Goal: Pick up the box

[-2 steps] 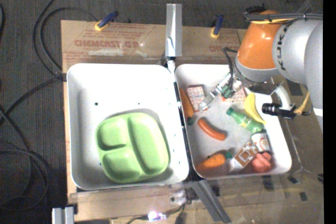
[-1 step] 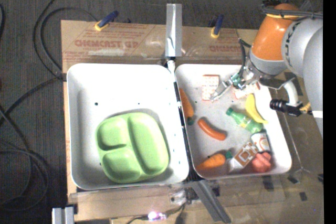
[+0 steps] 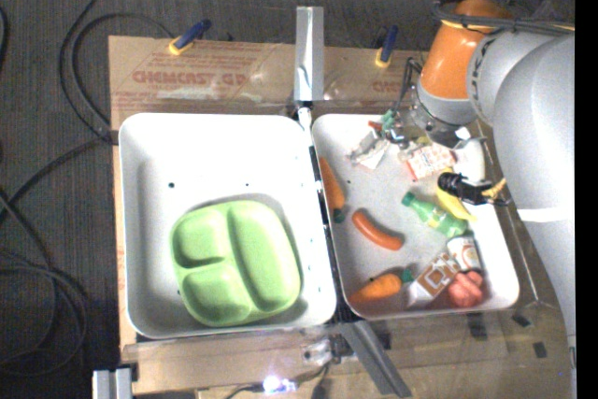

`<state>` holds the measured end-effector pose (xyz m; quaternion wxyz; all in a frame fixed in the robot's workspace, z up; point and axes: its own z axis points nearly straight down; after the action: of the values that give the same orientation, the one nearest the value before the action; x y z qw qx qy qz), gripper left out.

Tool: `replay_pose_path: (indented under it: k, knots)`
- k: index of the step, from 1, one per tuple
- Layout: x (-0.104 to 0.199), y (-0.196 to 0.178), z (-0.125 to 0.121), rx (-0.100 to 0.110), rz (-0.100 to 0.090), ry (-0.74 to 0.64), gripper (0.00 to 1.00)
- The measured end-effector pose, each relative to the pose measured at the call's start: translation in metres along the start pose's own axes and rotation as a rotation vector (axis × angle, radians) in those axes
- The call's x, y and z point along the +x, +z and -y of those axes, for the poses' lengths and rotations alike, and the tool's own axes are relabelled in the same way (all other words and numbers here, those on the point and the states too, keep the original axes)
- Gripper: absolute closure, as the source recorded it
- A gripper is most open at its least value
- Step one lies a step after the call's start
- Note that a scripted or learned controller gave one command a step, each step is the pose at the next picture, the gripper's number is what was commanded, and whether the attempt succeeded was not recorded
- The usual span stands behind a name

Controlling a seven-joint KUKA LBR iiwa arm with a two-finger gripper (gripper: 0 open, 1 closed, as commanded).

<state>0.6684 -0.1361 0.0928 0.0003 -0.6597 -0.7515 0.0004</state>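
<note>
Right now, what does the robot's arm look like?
The arm is big, smooth and rounded, like a fat pale grey pipe. Near its end it wears a shiny orange band. After the band comes the gripper, which is much smaller, dark and knobbly, too small here to make out its parts.

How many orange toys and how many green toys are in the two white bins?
Orange: 3 (carrot by the wall, sausage, leafy carrot)
Green: 2 (tray, bottle)
Total: 5
</note>
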Motion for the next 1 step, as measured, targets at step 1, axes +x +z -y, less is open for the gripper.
replay_pose_path:
  k: [1]
  knots:
    - [-0.0384, -0.0556, 0.0051, 0.001, 0.003, 0.211, 0.0]
